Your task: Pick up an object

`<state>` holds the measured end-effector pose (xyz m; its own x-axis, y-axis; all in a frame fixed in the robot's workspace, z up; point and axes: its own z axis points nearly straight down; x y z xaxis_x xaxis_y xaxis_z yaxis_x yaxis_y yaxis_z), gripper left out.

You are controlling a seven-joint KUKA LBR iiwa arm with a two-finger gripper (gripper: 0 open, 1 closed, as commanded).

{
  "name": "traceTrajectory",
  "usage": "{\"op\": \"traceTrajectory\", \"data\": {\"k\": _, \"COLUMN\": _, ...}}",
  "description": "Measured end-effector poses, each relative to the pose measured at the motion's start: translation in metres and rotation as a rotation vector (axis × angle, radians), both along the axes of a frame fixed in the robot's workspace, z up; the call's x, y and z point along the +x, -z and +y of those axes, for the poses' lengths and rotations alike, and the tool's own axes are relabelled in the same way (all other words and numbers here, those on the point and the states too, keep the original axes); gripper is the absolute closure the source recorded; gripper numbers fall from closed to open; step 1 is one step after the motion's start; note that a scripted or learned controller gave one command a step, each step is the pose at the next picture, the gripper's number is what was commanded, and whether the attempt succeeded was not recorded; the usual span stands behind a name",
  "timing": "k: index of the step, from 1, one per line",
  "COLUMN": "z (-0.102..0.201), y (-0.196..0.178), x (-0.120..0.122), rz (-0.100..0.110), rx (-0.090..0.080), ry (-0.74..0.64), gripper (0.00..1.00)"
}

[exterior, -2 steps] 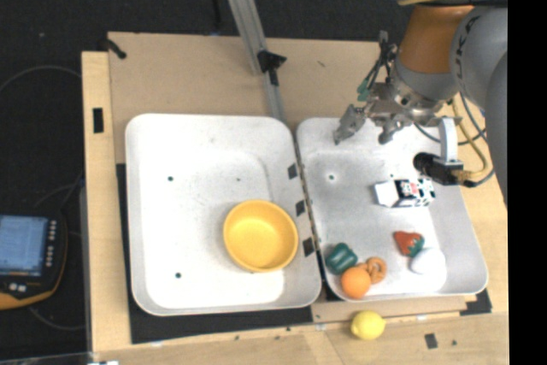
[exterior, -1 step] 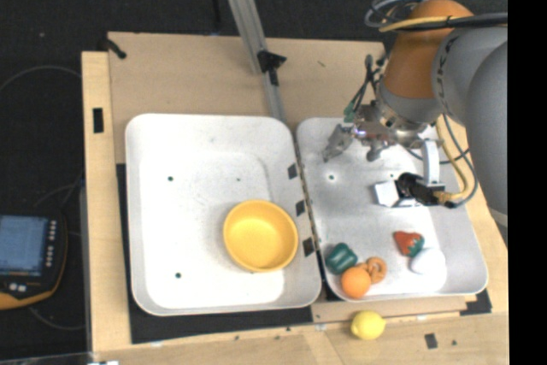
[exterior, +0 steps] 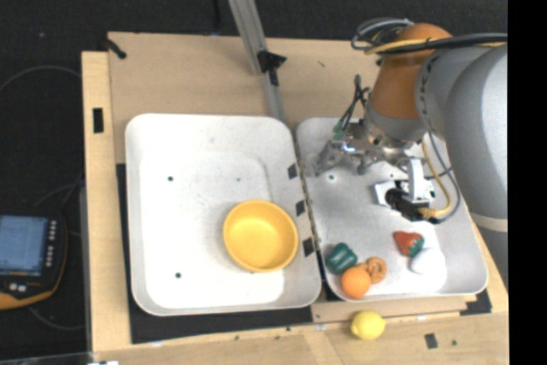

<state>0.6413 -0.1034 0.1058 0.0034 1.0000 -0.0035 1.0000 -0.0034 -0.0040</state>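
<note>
A handheld screen unit (exterior: 26,256) is lying off the bench's (exterior: 197,73) left edge, glowing blue. On the bench, the left bin (exterior: 171,158) is carrying a yellow bowl (exterior: 260,235), sitting upright toward its near right corner. A slanted metal post (exterior: 244,13) is rising at the far side, between the two bins.

In the right bin (exterior: 461,256), the small things are gathering along the near edge: a green piece (exterior: 340,256), then an orange (exterior: 355,281) touching a smaller orange lump (exterior: 375,269), then a red and green piece (exterior: 408,242) beside something white (exterior: 422,261). A lemon (exterior: 367,325) is lying on the bench just outside that bin (near side).

The tool (exterior: 346,154) is hanging over the bin's far left part, well apart from those things; I cannot tell how far open it is, and nothing is showing in its grip.
</note>
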Motion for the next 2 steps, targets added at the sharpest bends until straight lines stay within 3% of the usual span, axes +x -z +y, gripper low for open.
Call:
{"op": "traceTrajectory", "data": {"k": 1, "z": 0.0, "y": -0.015, "x": 0.002, "rz": -0.008, "rx": 0.002, "ry": 0.004, "gripper": 1.0}}
{"op": "traceTrajectory", "data": {"k": 2, "z": -0.009, "y": -0.067, "x": 0.008, "rz": -0.011, "rx": 0.003, "ry": -0.001, "gripper": 1.0}}
